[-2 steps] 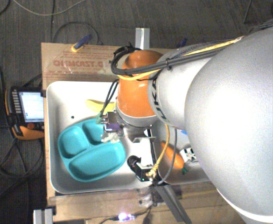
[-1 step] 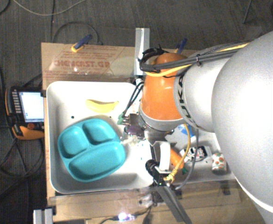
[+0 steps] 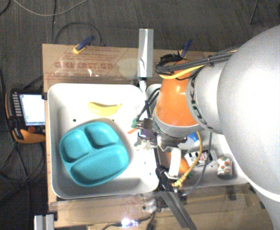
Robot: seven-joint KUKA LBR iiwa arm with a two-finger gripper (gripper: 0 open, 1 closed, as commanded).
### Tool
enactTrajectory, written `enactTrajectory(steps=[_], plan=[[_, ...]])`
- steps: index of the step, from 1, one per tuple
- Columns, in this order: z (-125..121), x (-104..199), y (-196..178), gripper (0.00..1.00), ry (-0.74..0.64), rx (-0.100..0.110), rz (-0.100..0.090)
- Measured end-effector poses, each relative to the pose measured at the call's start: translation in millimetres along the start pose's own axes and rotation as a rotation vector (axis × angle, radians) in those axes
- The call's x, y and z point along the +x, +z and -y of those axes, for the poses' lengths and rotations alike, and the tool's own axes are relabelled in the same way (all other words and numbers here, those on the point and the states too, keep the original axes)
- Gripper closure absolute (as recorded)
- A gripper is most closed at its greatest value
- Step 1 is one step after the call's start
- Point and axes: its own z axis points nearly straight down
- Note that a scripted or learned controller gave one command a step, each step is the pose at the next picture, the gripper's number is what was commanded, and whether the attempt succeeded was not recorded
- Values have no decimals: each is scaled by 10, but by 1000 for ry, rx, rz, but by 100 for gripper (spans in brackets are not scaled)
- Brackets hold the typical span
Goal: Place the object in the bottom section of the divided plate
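Observation:
A teal divided plate (image 3: 94, 152) lies in the left white bin (image 3: 58, 104), with two small sections toward the back and one large section toward the front. A yellow banana (image 3: 104, 108) rests on the bin floor just behind the plate. The arm's orange band (image 3: 175, 107) and grey wrist hang over the wall between the two bins. The gripper (image 3: 142, 128) sits at the left bin's right side, close to the plate's right edge; its fingers are hard to make out.
The right bin (image 3: 211, 178) holds small items: an orange object (image 3: 183, 166), a white patterned cup (image 3: 224, 166) and a blue item (image 3: 193, 138). A handheld pendant (image 3: 27, 114) lies left of the bench. The large grey arm body covers the right side.

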Motion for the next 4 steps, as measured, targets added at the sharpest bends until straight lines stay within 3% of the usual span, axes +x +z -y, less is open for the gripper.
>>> enactTrajectory(steps=[1,2,3,4], plan=[[131,522,-1013,100,-264,-3,-1],[164,960,-1614,100,251,-4,1],[165,961,-1613,0,251,-3,0],[163,957,-1693,100,251,-2,7]])
